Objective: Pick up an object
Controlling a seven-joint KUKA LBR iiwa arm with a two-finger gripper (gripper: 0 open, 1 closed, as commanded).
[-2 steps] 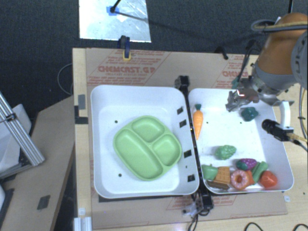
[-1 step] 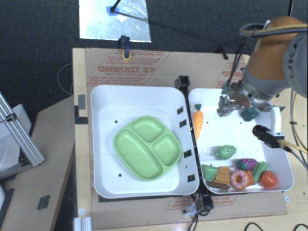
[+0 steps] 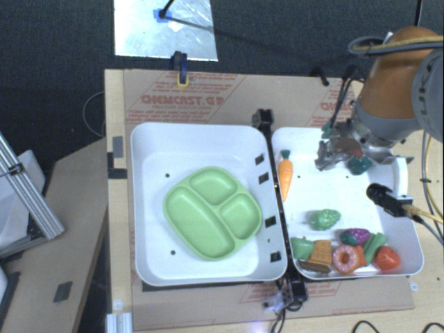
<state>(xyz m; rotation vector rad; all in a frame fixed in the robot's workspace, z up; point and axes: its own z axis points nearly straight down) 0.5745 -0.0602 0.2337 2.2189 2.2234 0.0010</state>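
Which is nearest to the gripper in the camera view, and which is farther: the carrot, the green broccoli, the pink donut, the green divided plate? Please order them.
From the gripper:
1. Carrot, just to its left in the right bin.
2. Broccoli, below it, mid-bin.
3. Donut, at the bin's near edge.
4. Green plate, in the left bin.

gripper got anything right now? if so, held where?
Cannot be told. The gripper hangs over the far end of the right bin, with a teal item beside it, but nothing shows plainly between its fingers.

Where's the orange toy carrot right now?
The orange toy carrot lies in the right white bin, against its left wall by the divider, up-left of the green broccoli toy.
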